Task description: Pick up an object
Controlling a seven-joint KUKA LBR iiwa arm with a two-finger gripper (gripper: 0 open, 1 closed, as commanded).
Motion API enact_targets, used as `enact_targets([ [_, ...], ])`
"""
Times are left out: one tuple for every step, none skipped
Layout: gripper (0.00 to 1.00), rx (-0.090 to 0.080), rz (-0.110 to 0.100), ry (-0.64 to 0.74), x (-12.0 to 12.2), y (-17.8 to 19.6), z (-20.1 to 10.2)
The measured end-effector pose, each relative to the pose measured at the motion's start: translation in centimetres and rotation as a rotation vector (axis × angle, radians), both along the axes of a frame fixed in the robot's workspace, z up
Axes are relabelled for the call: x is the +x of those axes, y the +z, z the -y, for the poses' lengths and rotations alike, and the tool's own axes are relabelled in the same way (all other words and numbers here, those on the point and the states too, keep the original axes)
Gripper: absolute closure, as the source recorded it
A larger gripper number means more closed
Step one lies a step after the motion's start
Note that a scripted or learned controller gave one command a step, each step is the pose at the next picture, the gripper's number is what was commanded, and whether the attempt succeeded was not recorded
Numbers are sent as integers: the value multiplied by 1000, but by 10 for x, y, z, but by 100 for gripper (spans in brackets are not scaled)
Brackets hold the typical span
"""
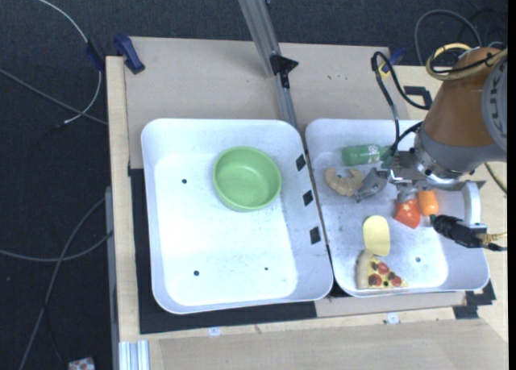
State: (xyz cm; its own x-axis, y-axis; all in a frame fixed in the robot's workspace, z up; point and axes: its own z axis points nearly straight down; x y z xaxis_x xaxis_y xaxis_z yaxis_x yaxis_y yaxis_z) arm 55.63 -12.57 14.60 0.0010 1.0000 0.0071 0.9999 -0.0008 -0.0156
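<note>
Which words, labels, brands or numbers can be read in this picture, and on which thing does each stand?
No text can be read.
The green bottle in the right white bin may bear a label, but it is too small and blurred to tell.
The round green plastic bowl shows no marking.

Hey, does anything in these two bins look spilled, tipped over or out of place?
Nothing stands out. The green bowl sits upright in the left bin; the toy foods lie loosely in the right bin, where the gripper is.
</note>
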Motion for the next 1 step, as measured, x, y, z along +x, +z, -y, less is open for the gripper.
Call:
enact_targets([
  [0,-1,3,0,-1,-53,-1],
])
